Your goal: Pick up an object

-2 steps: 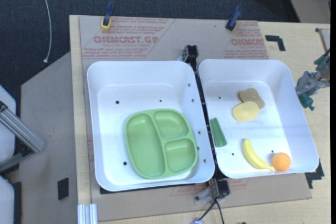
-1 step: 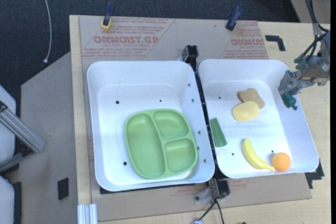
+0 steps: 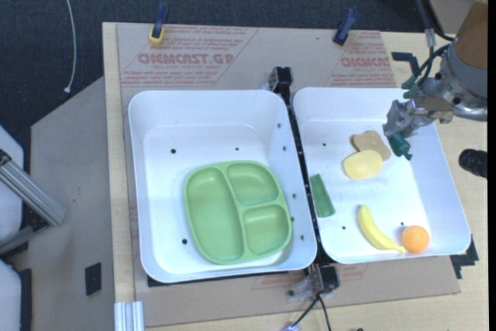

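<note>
The right bin point(image 3: 442, 174) holds several small objects. A tan bread-like piece point(image 3: 368, 142) lies beside a pale yellow rounded lump point(image 3: 363, 164). A yellow banana point(image 3: 376, 229) and an orange ball point(image 3: 416, 238) rest near the front rim. A green stick point(image 3: 322, 194) lies along the bin's left wall. My gripper point(image 3: 397, 137) hangs at the upper right of this bin, just right of the tan piece and close above it. Nothing is visibly held in it.
The left bin point(image 3: 155, 128) holds a green divided plate point(image 3: 236, 209) towards its front. The two bins meet at a black clip point(image 3: 280, 78) at the back. Blue and yellow clamps pin the cardboard sheet at the far edge.
</note>
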`<state>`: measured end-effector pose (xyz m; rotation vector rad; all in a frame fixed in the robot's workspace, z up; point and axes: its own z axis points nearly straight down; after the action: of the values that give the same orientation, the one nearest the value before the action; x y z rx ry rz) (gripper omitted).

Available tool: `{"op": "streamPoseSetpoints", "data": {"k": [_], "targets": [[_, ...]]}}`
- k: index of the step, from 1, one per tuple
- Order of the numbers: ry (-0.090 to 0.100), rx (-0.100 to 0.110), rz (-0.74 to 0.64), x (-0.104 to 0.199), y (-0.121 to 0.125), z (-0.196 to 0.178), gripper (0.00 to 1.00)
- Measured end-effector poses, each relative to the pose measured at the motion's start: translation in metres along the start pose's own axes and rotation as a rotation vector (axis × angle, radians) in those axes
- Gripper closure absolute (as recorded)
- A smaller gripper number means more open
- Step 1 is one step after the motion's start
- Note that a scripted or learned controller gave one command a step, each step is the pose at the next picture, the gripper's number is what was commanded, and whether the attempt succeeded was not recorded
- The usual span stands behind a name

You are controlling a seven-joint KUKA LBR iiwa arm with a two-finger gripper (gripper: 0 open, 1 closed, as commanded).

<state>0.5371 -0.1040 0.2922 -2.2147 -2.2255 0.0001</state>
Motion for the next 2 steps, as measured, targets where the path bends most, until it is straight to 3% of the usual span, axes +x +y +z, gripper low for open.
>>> {"op": "streamPoseSetpoints", "data": {"k": [2], "targets": [[0.0, 0.001, -0.001, 0.099, 0.0, 0.019, 1.0]]}}
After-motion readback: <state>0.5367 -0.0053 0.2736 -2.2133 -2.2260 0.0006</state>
